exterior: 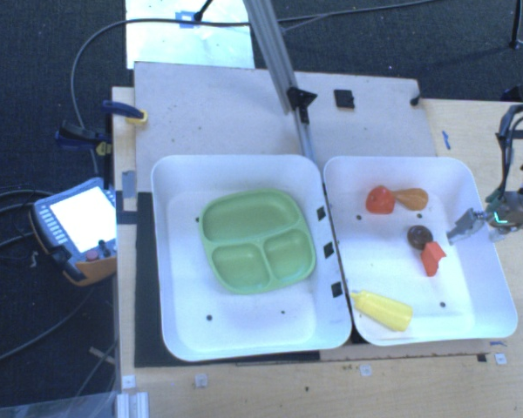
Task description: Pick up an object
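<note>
Jaws (467, 225) blurred over right bin's (484, 316) rim.

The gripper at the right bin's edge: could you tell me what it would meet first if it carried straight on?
Probably the small brown object, with the red piece just below that line; the gripper points left, though its height is unclear.

Nothing readable is showing up anywhere here, honestly. The handheld pendant (77, 229) off to the left is glowing with a bright screen, but it's washing out to plain white, so no letters or numbers are coming through. No labels or brand marks are showing on anything else either.
</note>
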Tool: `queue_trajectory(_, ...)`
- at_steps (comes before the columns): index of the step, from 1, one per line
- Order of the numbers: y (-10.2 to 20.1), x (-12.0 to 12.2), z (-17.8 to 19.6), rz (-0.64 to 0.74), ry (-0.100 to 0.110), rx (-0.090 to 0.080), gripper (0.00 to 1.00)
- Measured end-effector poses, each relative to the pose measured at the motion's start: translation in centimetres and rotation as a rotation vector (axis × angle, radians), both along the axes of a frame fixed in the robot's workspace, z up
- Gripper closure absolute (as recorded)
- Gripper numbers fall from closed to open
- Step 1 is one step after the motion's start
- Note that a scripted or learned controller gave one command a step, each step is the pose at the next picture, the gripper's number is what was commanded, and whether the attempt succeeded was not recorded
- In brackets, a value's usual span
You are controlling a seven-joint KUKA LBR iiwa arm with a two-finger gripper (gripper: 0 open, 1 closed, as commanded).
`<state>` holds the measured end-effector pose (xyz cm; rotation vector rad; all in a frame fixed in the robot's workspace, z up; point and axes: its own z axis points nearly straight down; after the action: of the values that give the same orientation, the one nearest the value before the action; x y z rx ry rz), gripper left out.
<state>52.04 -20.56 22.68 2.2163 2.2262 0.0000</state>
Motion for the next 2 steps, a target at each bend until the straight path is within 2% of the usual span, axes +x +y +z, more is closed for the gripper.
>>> queue_trajectory(1,0.0,0.0,0.1,0.0,-0.002,-0.001,0.0)
queue_trajectory(2,0.4,-0.7,-4.6,-0.003,0.001,0.0,0.0)
